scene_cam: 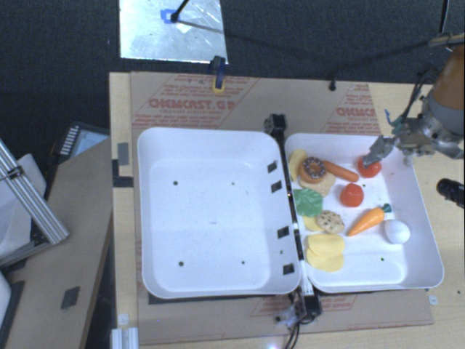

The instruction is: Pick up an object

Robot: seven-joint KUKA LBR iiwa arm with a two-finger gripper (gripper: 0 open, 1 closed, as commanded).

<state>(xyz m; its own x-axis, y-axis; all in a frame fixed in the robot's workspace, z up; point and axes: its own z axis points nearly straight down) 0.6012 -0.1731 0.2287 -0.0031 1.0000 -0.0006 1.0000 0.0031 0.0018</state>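
- Surface point(182, 93): carries two white bins side by side.
- Left bin point(211, 209): touches the right bin along the middle divider.
- Right bin point(418, 231): holds toy food.
- Arm point(447, 100): reaches over the right bin's far right corner.
- Claw point(378, 153): low over the tomato point(368, 168) near that corner; whether it is spread or pinching, I cannot tell.
- Carrot point(365, 222): near the bin's middle, beside an egg point(396, 231).

Red print on the board point(190, 102) under the bins, upside down, apparently "CHEMCAST GP"; repeated, less legibly, elsewhere.
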